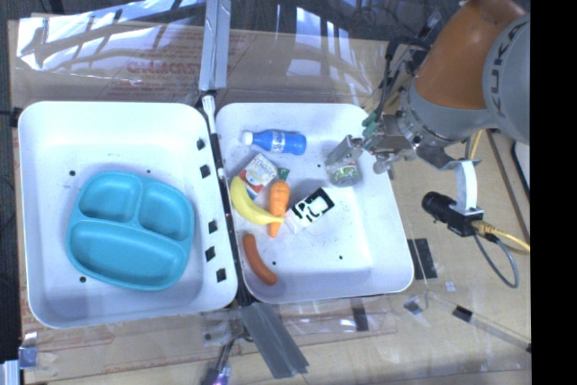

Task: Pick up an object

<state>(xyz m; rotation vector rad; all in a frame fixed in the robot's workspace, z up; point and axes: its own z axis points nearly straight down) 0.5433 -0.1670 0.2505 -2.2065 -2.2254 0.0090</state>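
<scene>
- Bottle (275, 141), white with a blue label, lies on its side at the far end of the right bin (398, 259).
- Nearer than the bottle is a small white packet (261, 170) with red and green on it.
- A yellow banana (250, 204) lies just near the packet, close to the left wall of this bin.
- An orange carrot (279, 198) with a green top rests against the banana on its right side.
- A black and white box (313, 207) lies just to the right of the carrot.
- A red-brown sausage (259, 259) lies at the near left of the bin, apart from the others.
- A small grey shiny thing (343, 169) sits by the right side of the bin, right under the tip of the arm (464, 59).
- The jaws are low over that grey thing, but I cannot tell if they are spread, pressed together or pinching it.
- The left bin (54, 117) has a blue plate (131, 230) with three parts in it.
- Both bins sit side by side on the tabletop (505, 302).
</scene>
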